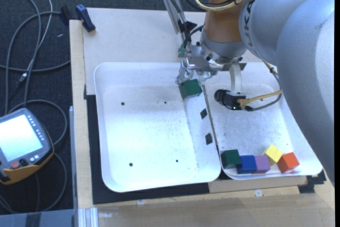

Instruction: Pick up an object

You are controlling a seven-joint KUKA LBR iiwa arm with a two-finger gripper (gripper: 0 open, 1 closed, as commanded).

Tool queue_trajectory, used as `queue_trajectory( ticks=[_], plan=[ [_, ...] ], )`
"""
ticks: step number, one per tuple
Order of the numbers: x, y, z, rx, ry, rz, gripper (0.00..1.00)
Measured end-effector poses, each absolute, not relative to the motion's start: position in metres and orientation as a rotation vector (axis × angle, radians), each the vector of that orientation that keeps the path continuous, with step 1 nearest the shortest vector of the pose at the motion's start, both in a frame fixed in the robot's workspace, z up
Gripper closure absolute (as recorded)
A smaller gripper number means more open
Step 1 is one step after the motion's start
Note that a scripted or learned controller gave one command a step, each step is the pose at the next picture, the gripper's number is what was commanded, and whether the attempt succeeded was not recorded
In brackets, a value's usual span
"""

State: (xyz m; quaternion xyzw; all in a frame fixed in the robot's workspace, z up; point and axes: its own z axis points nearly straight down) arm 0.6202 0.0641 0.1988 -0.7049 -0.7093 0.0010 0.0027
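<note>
Pincer (189, 78) clamped on green block (190, 88) over left bin's (106, 114) right edge; lift straight, keep squeeze steady.

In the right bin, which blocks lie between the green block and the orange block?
In the camera view, a blue block, a purple block and a yellow block lie between the green block and the orange block.

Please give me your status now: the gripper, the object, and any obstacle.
Gripper over the bins' shared edge, shut on green block. Block lifted above left bin. Five other blocks in right bin's near corner, not in the way.
</note>
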Motion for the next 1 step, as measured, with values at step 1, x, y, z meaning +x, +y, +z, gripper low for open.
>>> queue_trajectory(
  ticks=[1],
  plan=[
    [0.629, 0.0335, 0.2207, -2.225, -2.221, -0.003, 1.0]
  ],
)
